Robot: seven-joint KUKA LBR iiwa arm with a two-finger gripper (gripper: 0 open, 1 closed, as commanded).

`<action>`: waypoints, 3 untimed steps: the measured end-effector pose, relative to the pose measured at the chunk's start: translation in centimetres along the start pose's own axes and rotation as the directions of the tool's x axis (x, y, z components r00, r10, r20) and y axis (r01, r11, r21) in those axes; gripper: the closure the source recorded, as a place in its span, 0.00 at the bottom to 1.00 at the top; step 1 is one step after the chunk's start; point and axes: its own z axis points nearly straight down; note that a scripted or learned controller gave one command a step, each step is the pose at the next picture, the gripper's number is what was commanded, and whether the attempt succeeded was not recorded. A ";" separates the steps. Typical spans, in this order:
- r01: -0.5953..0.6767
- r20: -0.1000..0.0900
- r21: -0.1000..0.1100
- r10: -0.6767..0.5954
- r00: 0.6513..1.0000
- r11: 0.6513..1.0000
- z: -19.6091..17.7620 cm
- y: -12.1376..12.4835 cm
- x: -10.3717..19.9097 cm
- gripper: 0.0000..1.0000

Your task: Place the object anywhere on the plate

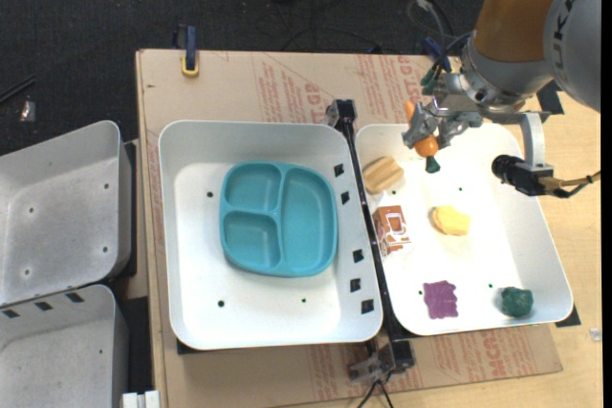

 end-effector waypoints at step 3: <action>0.000 0.000 -0.001 0.000 1.000 1.000 2.6 1.4 15.3 1.00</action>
